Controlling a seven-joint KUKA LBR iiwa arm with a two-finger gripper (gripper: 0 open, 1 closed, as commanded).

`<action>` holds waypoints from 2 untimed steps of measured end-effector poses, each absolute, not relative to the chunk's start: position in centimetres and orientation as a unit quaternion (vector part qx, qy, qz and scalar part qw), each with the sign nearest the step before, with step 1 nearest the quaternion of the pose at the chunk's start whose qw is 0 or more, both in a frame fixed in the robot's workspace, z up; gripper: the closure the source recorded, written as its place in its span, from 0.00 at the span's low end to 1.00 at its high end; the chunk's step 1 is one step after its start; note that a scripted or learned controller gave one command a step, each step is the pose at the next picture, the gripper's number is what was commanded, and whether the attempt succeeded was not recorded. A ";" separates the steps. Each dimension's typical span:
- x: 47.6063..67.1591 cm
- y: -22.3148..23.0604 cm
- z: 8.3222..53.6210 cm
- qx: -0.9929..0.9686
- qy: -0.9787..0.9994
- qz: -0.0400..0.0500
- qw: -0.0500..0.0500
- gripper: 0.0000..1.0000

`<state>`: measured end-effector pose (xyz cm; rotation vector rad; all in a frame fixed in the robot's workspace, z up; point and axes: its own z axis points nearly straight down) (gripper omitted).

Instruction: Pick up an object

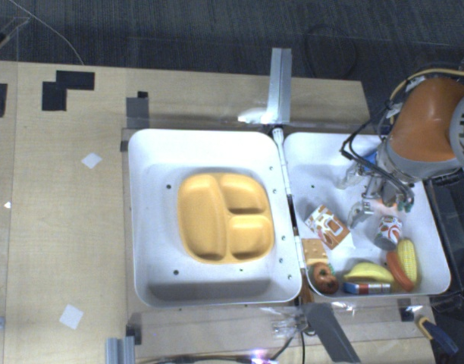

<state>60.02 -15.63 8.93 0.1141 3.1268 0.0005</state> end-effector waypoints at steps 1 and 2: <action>52.6 -17.7 9.2 -0.045 0.999 -0.001 0.006 0.00; 56.9 -20.5 8.9 0.251 0.968 0.000 0.007 0.00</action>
